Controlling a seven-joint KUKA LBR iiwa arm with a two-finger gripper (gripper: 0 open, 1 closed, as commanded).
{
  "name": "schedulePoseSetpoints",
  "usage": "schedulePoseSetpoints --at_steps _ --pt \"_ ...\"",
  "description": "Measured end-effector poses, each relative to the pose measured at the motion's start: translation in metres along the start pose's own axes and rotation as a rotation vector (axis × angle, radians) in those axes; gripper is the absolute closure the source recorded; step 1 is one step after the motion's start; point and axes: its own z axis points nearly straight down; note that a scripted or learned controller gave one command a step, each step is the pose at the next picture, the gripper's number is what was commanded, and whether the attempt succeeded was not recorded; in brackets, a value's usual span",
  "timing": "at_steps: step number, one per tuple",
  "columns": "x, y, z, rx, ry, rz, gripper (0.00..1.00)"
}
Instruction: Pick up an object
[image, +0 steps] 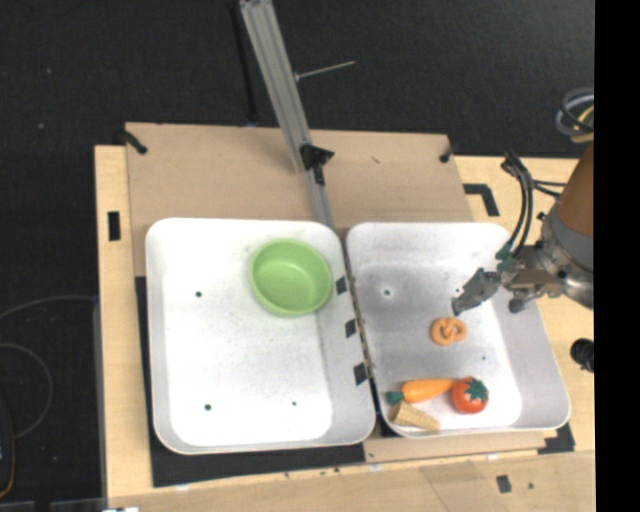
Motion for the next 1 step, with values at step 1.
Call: schedulePoseSetpoints --at_steps 1 --pt "-0.0001 0.0 0.0 0.0 0.0 0.001 0.0"
